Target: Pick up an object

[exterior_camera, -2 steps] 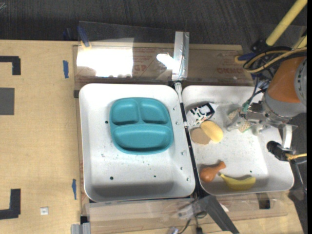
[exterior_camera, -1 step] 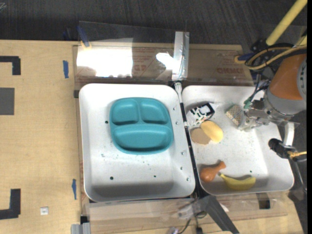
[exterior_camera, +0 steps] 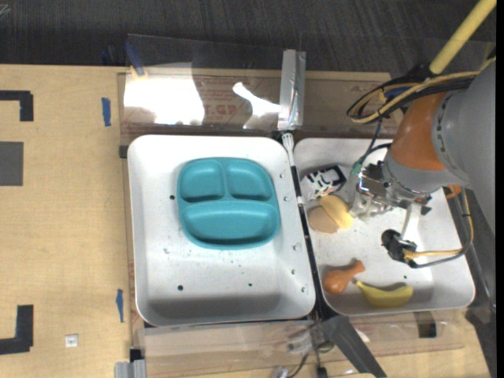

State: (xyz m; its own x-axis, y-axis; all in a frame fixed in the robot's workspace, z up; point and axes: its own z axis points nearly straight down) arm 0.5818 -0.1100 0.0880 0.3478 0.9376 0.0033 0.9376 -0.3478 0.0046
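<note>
The pale yellow lump point(exterior_camera: 331, 213), something like a wedge of toy cheese or bread, lies near the left wall of the right bin point(exterior_camera: 453, 290), and it is the thing closest to the gripper point(exterior_camera: 367, 203). The gripper hangs low over the bin just to the right of the lump, very near it and perhaps touching its right edge, though the slanted view does not settle that. Whether the gripper is spread or closed I cannot tell, since the wrist and its cables cover that part, and nothing can be seen held in it.

To do this step well, my judgement is that the gripper should be centred over the lump, not beside it, so a small shift to the left is needed before closing. The lump sits close to the bin wall, so the left side of the grasp has little room; coming straight down would lower the chance of pushing the lump against the wall or catching the rim.

A black and white toy point(exterior_camera: 323, 179) lies just beyond the lump, toward the far left corner of the same bin, close enough to be nudged. An orange toy point(exterior_camera: 342, 277) and a banana point(exterior_camera: 384, 292) lie together at the near side of the bin, well apart from the gripper. The left bin point(exterior_camera: 157, 290) holds a teal divided plate point(exterior_camera: 228, 201), set upside down or upright I cannot tell.
</note>
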